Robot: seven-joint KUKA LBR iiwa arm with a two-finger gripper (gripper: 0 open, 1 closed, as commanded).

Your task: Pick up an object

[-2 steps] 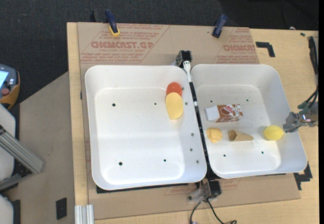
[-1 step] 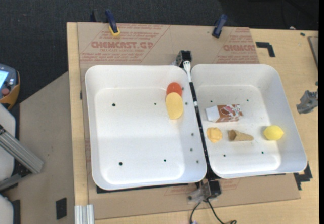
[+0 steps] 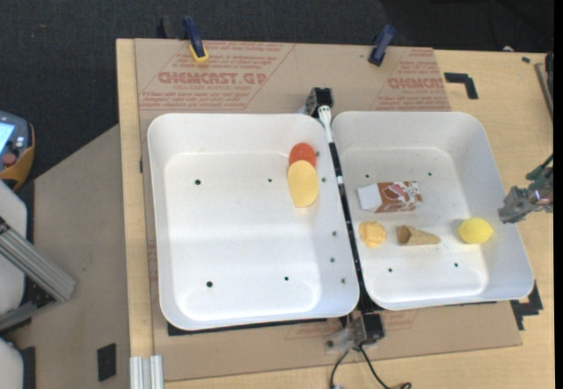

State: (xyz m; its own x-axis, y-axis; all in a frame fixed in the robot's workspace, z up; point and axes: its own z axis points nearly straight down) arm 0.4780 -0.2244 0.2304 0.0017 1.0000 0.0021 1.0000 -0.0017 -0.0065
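Note:
My gripper (image 3: 522, 205) comes in at the far right, over the right rim of the right bin (image 3: 493, 150). It holds nothing that I can see. Just left of it and slightly lower, a small yellow lemon-like object (image 3: 475, 231) lies on the bin floor. Further left in the same bin are a tan cone-shaped piece (image 3: 417, 237), a small orange-yellow lump (image 3: 373, 234) and a brown and white packet (image 3: 390, 195). In the left bin (image 3: 176, 202), a yellow oblong object (image 3: 303, 184) rests against a red-orange round one (image 3: 302, 153) near the right wall.
Both bins sit on a cardboard sheet (image 3: 255, 70) held by two clamps (image 3: 194, 41) at the back. A black fitting (image 3: 319, 101) stands where the bins meet at the back, and cables (image 3: 356, 339) lie at the front.

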